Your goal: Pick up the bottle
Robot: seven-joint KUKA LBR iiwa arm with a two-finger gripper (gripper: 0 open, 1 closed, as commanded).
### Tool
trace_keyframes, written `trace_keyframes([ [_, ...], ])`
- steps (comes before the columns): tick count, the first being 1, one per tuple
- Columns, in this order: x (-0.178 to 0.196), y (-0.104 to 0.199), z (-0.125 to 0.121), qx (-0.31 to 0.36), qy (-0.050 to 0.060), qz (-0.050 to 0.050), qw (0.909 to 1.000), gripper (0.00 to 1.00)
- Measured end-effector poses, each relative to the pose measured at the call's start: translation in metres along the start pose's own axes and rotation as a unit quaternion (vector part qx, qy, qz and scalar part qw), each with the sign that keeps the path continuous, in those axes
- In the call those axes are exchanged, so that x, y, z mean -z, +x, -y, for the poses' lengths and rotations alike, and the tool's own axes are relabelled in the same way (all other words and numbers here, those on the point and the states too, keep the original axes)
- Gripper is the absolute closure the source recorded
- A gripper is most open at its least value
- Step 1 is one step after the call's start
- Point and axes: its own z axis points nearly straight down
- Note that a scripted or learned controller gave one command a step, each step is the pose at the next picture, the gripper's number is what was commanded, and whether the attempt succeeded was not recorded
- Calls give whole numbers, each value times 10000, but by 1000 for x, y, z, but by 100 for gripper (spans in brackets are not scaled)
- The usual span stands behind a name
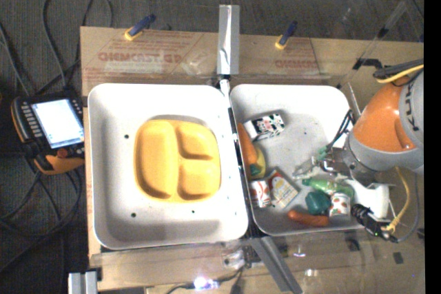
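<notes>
The bottle [329, 184] is a small green one lying on its side in the right part of the right bin [310, 110]. It rests just above a teal lump [317, 202] and a white cup with red marks [339, 204]. My gripper [318, 166] is low in the bin, right at the bottle's upper left side; its metal parts blur together. The grey and orange wrist [386, 131] covers the bin's right rim.
The right bin also holds a white and black carton [267, 125], an orange carrot shape [247, 144], red and white cans [260, 193], a printed packet [282, 191] and a red sausage shape [309, 218]. A yellow divided tray [179, 158] lies in the left bin [110, 148].
</notes>
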Motion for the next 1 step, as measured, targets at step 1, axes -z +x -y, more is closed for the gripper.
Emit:
trace_keyframes([
  [1,9,-1,0,-5,6,6,10000,100],
])
